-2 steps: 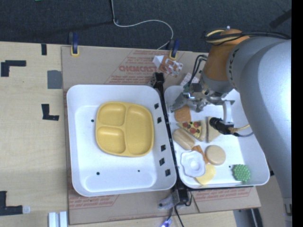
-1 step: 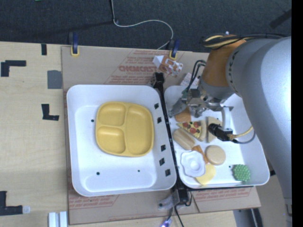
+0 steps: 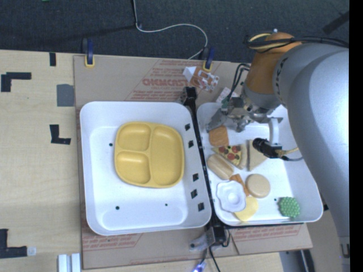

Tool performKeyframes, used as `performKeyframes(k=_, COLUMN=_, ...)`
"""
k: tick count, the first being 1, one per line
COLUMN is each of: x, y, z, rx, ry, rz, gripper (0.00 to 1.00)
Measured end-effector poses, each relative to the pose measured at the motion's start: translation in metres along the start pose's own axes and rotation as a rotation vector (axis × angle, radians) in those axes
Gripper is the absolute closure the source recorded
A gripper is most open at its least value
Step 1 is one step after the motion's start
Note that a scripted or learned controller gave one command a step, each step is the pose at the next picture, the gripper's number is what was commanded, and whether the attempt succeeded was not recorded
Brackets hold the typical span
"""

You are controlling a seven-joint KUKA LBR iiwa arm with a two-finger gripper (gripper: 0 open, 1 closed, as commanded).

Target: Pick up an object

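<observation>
Yellow plate (image 3: 150, 154) fills left bin (image 3: 96, 208) — hand (image 3: 231, 117) over toy bread (image 3: 218, 136) — grip unreadable.

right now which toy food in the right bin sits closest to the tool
The brown bread-like piece at the bin's upper left, directly below the tool. The pizza slice, fried egg and green piece lie farther down.

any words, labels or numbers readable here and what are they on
Red print on the cardboard above the left bin: too blurred to read.
Red print on the cardboard's bottom edges: too small to read.
No text shows on the yellow plate, the toy food or the arm.
</observation>
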State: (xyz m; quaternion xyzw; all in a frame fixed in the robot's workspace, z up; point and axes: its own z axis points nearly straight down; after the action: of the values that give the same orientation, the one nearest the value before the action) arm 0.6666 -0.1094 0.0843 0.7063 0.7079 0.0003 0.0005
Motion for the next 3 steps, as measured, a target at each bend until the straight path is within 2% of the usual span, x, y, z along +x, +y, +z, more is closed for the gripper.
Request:
performKeyframes(k=1, x=0.011, y=-0.027, z=0.0, rx=0.004, ry=-0.001, rz=0.002, gripper=0.0)
performKeyframes(k=2, x=0.009, y=0.002, z=0.0, rx=0.003, ry=0.0, rz=-0.001, gripper=0.0)
performKeyframes(k=3, x=0.009, y=0.001, z=-0.01, rx=0.002, ry=-0.001, rz=-0.001, gripper=1.0)
